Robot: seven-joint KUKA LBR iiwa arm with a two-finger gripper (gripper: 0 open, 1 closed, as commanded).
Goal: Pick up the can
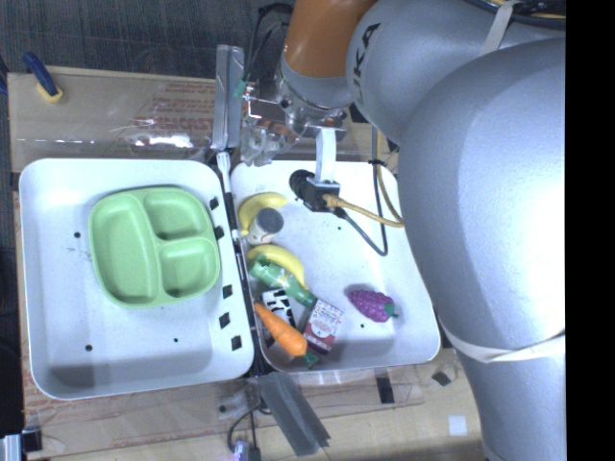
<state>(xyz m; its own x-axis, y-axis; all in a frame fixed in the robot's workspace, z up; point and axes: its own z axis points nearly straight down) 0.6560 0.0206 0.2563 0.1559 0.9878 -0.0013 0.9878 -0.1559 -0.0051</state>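
Right bin (408,286): can (268,222) by the left wall, touching a banana (258,206); second banana (281,260), bottle (279,279), carrot (279,327), carton (325,325), grapes (371,303) below. Left bin (48,286): green tray (154,245). Pincer (288,128) above the right bin's far edge, apparently holding nothing; opening cannot be told.

1. Divided plate (154,246): pale green.
2. Bins (58,353): white.
3. Bananas (279,260): yellow.
4. Carrot (280,327): orange.
5. Grapes (371,303): purple.
6. Arm (480,161): grey, with an orange band (322,17).
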